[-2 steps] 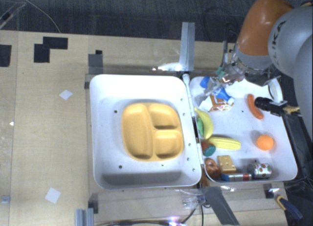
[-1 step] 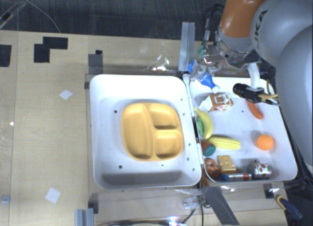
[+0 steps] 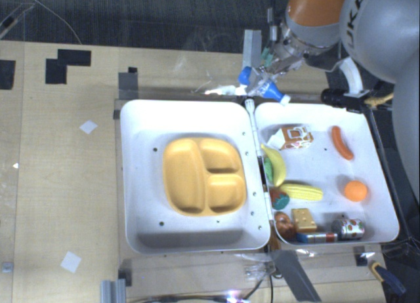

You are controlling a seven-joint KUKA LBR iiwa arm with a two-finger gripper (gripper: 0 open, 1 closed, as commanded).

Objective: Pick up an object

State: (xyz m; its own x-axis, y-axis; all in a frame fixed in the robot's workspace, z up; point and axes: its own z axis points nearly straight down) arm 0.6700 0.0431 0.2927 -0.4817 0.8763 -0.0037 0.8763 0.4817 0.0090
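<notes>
A: What's in the bins? The left bin (image 3: 134,164) holds a yellow divided tray (image 3: 202,176).

B: The right bin (image 3: 377,170) has a hot dog (image 3: 342,143), orange (image 3: 356,191), corn cob (image 3: 301,193), banana (image 3: 274,164), small carton (image 3: 295,137) and a can (image 3: 348,227).

A: And the jaws (image 3: 268,72)?

B: Above the bins' far edge, by a blue-and-white thing (image 3: 264,86). Open or clenched, can't tell.

Glossy yellow plastic tray (image 3: 202,176); smooth white bin (image 3: 141,164).

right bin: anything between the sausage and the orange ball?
Nothing. In the camera view the stretch from the sausage down to the orange ball is bare white floor of the right bin.
</notes>
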